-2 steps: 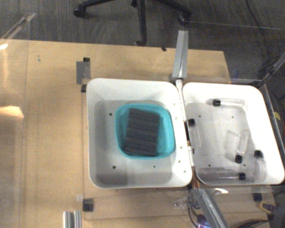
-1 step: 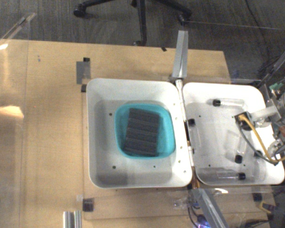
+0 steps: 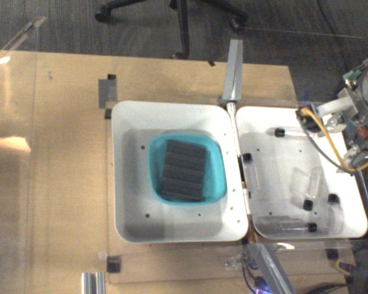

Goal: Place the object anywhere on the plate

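We count two shallow white plastic bins on the wooden worktop. One dark grey ribbed rectangular block lies on one turquoise square plate, well left of the end effector, whose opening we cannot tell.

The arm is cut off by the right edge, so only its wrist parts and a yellow cable show; the end effector itself I cannot make out. In the right bin lie what may be clear plastic pieces, too faint to name. The chair base is cut by the top edge. The dark ribbed object hides the middle of the teal plate.
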Available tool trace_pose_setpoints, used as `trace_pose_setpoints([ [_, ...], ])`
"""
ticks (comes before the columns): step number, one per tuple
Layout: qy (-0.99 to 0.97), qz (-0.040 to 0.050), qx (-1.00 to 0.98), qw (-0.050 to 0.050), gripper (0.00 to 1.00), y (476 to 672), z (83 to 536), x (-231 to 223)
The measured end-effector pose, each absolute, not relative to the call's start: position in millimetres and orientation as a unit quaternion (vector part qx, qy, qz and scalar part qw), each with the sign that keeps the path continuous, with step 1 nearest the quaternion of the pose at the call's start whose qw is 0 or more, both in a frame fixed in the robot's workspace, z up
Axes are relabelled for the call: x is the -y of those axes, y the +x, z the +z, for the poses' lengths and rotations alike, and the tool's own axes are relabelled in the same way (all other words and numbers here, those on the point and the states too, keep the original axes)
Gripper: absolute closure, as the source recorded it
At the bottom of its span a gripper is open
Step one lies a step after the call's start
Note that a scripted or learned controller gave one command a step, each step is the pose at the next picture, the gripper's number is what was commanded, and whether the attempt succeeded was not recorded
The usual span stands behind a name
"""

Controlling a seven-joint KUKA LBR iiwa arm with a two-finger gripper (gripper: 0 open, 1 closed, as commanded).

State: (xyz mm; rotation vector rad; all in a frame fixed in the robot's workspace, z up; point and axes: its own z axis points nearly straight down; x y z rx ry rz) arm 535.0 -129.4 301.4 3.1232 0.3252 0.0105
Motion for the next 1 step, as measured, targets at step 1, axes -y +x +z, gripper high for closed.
trace_pose_setpoints([
  [1, 0.994, 0.0013, -0.106, 0.001, 0.0, 588.3, 249.0, 169.3],
])
